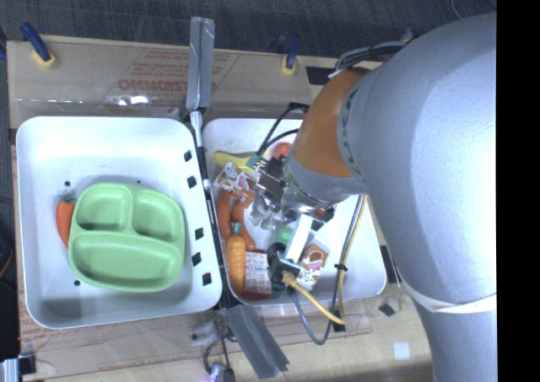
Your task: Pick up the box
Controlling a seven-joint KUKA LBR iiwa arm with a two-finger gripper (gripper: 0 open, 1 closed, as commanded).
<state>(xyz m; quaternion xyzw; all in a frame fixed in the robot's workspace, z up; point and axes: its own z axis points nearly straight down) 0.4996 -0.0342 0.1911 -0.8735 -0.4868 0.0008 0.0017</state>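
Note:
A small brown and white box (312, 260) lies near the front of the right bin (367, 275), just right of the gripper's black cabling. A patterned white and red carton (229, 180) lies at the bin's left side, and a red box (257, 277) rests at the front left. My gripper (268, 207) reaches down into the middle of the right bin, between the patterned carton and the brown and white box. The grey arm and its orange band cover the bin's back right part.
The left bin (34, 153) holds a green divided plate (126, 235) with a carrot (65, 220) at its left. In the right bin an orange carrot (236, 259) lies by the left wall and a yellow item (231, 159) toward the back. A yellow cable (325, 311) loops over the front rim.

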